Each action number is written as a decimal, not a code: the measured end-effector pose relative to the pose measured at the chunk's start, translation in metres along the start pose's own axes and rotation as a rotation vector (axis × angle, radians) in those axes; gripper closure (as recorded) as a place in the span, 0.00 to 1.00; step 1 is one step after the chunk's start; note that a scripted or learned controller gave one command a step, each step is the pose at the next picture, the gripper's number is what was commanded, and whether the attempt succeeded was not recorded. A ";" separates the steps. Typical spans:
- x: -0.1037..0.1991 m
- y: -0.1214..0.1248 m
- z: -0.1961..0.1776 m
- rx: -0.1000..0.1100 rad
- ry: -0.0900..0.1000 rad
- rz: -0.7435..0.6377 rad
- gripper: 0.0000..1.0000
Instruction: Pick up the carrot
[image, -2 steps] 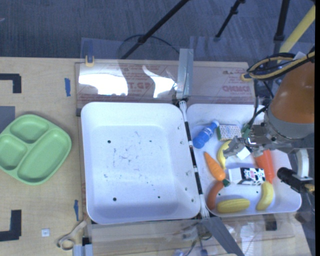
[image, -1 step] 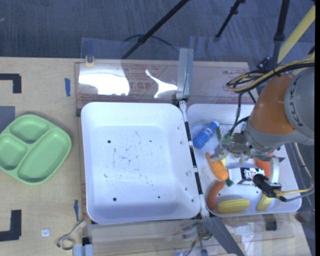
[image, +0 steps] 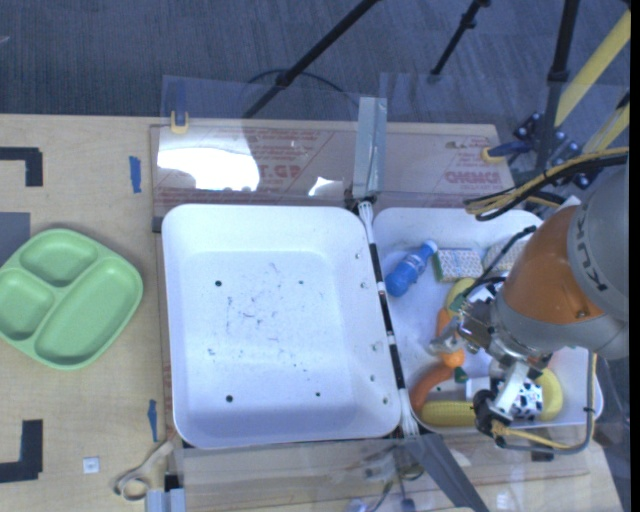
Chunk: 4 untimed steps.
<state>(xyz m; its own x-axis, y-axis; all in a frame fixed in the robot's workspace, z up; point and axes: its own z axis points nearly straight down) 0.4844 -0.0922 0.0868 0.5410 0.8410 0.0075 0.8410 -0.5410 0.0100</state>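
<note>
The carrot (image: 430, 381) is an orange curved piece lying near the front left corner of the right bin (image: 418, 315). My gripper (image: 458, 340) hangs low in that bin, just above and to the right of the carrot, and an orange bit shows right under it. The wrist and the grey and orange arm cover the bin's right half. I cannot make out whether the carrot is held.
A yellow banana-like thing (image: 448, 411) lies right in front of the carrot. A blue bottle (image: 408, 270) and a patterned packet (image: 460, 263) sit at the bin's back, with a yellow-green thing (image: 460, 292) near them. The left bin (image: 190, 300) stands alongside. A green divided plate (image: 65, 297) rests far left.
</note>
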 end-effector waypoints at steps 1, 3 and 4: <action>0.000 0.000 0.000 0.000 0.000 0.000 0.00; 0.056 0.107 -0.054 0.013 -0.010 0.029 0.00; 0.057 0.107 -0.054 0.013 -0.009 0.029 0.00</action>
<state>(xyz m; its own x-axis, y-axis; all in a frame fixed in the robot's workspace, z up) 0.6046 -0.1024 0.1422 0.5651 0.8250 -0.0019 0.8250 -0.5651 -0.0028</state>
